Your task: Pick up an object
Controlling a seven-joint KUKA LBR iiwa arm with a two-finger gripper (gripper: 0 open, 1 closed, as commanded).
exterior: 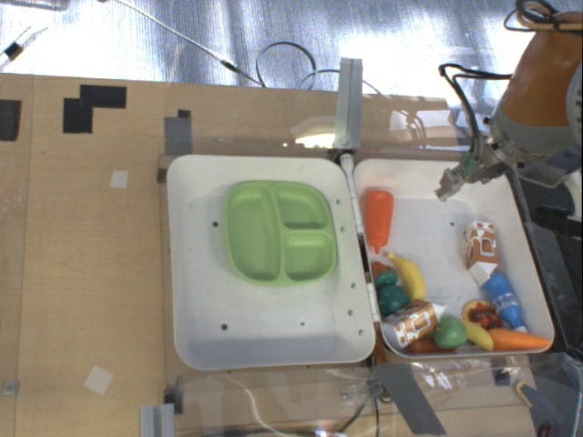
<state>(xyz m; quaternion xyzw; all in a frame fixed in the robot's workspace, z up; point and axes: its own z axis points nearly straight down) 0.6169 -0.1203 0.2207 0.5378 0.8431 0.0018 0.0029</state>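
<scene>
End effector (pixel 453 182): poised over far right corner of right bin (pixel 428 217), nothing visible between fingers; whether fingers stand apart or together cannot be told at this size. Left of and slightly nearer than end effector: orange carrot-shaped toy (pixel 378 217), lying against the bin's left wall. Below end effector, toward right wall: white and orange carton (pixel 480 244), with blue bottle (pixel 503 299) just beyond it toward the near edge. Well below and left: yellow banana (pixel 408 275) beside dark green item (pixel 392 294). Near edge of same bin: crowded cluster including small box (pixel 414 320), green round fruit (pixel 449 333), orange carrot (pixel 519 340). Far left of end effector: left bin (pixel 200 335) holding green divided plate (pixel 280 231). Both bins resting side by side on desk (pixel 82 271).
</scene>
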